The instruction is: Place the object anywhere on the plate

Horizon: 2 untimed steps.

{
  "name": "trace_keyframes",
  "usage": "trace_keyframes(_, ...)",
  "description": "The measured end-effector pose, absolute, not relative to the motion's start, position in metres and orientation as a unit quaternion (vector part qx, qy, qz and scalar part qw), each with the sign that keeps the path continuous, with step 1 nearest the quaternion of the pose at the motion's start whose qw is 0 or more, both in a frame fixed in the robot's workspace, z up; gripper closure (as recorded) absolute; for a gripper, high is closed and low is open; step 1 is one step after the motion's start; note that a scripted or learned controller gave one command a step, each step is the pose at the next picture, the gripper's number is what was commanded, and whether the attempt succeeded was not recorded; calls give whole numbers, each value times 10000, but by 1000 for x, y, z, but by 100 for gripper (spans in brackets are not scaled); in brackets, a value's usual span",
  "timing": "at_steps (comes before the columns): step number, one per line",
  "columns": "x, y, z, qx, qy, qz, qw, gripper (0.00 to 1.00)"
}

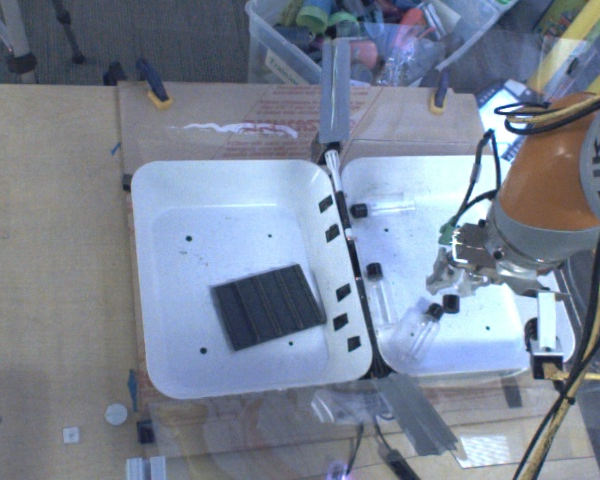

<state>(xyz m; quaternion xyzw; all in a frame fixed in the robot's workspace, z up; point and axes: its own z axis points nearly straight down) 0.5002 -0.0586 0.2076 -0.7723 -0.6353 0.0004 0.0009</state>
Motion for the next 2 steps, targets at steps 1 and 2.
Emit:
trace_keyframes(1, 548, 11, 189, -8418, -5398, 10, 3, 100)
trace_keyframes(2, 580, 64, 184, -8779, -4788, 17, 3, 100)
